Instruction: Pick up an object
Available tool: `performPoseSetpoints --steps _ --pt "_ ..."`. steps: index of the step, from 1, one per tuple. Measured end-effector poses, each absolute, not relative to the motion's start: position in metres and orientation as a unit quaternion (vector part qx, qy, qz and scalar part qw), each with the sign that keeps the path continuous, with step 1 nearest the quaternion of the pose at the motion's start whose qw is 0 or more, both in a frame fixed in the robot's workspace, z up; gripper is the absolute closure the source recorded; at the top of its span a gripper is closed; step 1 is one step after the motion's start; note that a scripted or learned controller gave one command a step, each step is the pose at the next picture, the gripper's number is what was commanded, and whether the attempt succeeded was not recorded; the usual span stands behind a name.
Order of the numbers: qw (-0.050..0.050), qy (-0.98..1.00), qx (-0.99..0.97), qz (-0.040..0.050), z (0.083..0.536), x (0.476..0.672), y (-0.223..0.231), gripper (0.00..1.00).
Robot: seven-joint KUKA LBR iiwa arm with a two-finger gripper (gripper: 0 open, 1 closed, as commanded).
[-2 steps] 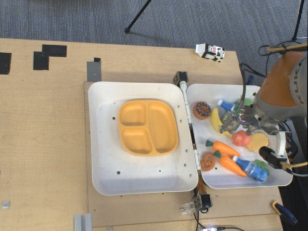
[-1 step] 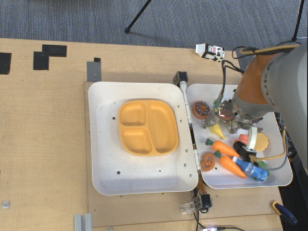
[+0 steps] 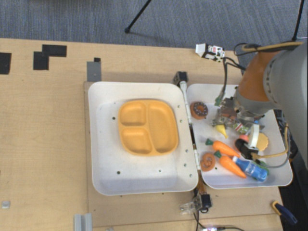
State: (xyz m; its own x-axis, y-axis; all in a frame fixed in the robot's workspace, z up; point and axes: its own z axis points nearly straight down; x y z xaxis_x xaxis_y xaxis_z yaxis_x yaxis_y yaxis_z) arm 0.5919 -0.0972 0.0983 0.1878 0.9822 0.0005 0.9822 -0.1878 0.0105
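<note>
Item one: the left bin (image 3: 111,176), which held a yellow divided plate (image 3: 147,127) lying flat near its middle, three compartments facing up. Item two: the right bin (image 3: 275,175), which held all the loose pieces. I logged an upper brown disc (image 3: 198,110) near the bin's left wall, a lower brown disc (image 3: 208,161) near the front left corner, an upper carrot (image 3: 225,148) and a lower carrot (image 3: 232,166) lying slantwise one beside the other, and a blue bottle (image 3: 253,170) on its side, touching the lower carrot's thick end. A small yellow piece (image 3: 220,129) lay between the upper brown disc and the upper carrot. Item three: the gripper (image 3: 225,121), reaching in from the right and down inside the right bin, directly over the yellow piece and just beside the upper brown disc. I could not tell from this angle how far its jaws stood apart, nor whether they had hold of anything.
</note>
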Motion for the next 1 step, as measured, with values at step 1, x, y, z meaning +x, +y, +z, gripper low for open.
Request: performPoseSetpoints --steps 1 --pt "0.001 0.71 0.704 0.0012 0.1851 0.5594 -0.0601 1.0"
